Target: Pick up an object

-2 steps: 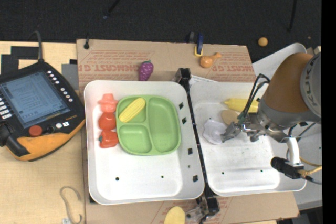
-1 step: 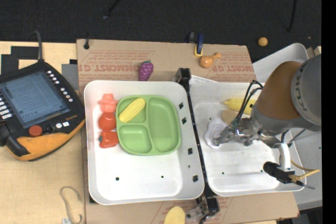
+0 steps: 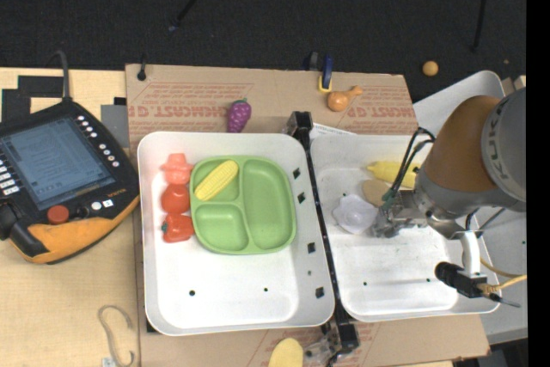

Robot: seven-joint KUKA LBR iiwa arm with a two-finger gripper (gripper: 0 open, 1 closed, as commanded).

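The likeliest pick, as I judge it, is the pale translucent lump (image 3: 350, 213) in the right bin (image 3: 404, 292). It sits in the bin's upper left part, close to the wall shared with the other bin. It looks roundish, with no long axis I can make out, so I doubt the angle of approach matters much.

What matters is the side. The gripper (image 3: 388, 225) is low in the same bin, just to the right of the lump and a shade nearer the front edge. The two are very close, perhaps touching, though I can't say for sure. The lump is beside the claw, not under it and not inside it. I can't tell whether the claw is wide or narrow, as its tip is a dark tangle from this angle. It holds nothing that I can see.

To my eye the next move has to shift left, towards the dividing wall, before any closing.

A yellow thing (image 3: 384, 171) lies farther back in the bin, its right end hidden under the arm (image 3: 468, 155).

The left bin (image 3: 223, 296) is well away from the claw. It holds a green plate (image 3: 266, 202) with a corn cob (image 3: 214, 180) in its upper left compartment, and red pieces (image 3: 174, 200) beside the plate.
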